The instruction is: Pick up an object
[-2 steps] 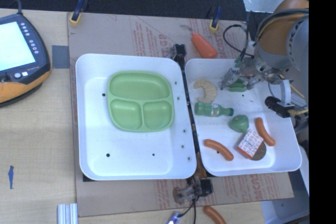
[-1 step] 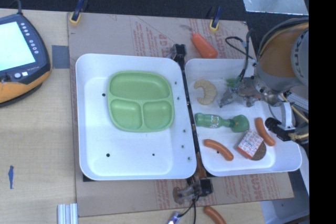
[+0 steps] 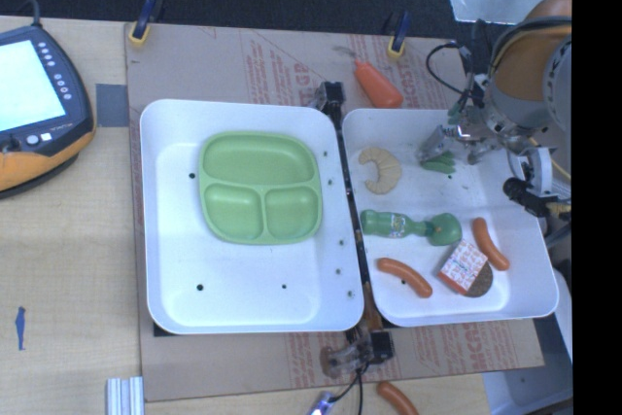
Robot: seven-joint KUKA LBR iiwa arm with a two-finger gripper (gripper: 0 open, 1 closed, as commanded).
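Our gripper (image 3: 442, 151) hangs over the far side of the right bin (image 3: 525, 306), touching a small green object (image 3: 439, 165); we cannot tell its grip. The object lies flat, long axis left-right. A croissant (image 3: 381, 168) sits left; the green bottle (image 3: 408, 226) and sausages (image 3: 403, 276) lie nearer.

End effector (image 3: 439, 151) over, perhaps touching, green piece (image 3: 439, 165)

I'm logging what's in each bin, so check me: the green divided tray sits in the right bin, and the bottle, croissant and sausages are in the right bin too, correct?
Not quite. The camera view shows the green divided tray in the left bin, not the right one. The bottle, croissant and sausages are in the right bin, as you said.
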